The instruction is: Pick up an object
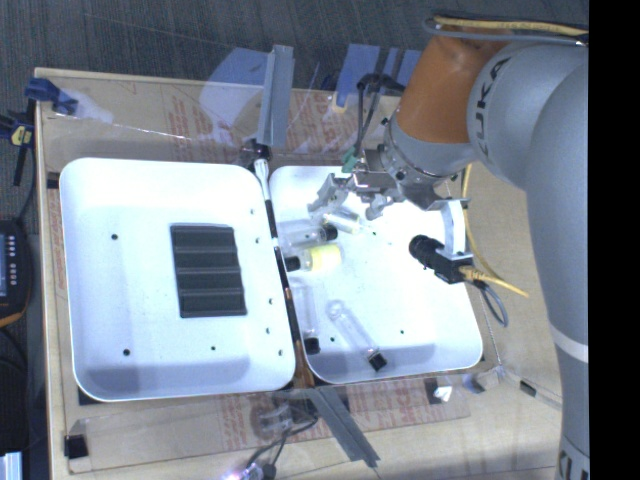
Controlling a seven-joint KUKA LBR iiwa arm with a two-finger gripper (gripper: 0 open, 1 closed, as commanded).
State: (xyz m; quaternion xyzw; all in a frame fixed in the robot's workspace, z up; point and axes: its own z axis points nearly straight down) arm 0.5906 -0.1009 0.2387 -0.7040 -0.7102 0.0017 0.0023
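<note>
My gripper (pixel 348 204) hangs over the back of the right bin (pixel 440 338), below the orange band of the arm. Its two grey fingers (pixel 323 195) stand apart, so it is open, and nothing shows between them. Just in front of it lies a small yellow cylinder (pixel 323 258) with a black end, near the bin's left wall. A pale tube with a dark tip (pixel 312 234) lies between the cylinder and the gripper. Nearer the front lies a clear tube (pixel 348 325) with a black cap (pixel 377 361).
In the middle of the left bin (pixel 100 348) lies a black ridged block (pixel 208 270). A black part on a white strap (pixel 437 255) hangs over the right bin's right side, with yellow cable behind it. A small black piece (pixel 311 345) sits by the front left corner.
</note>
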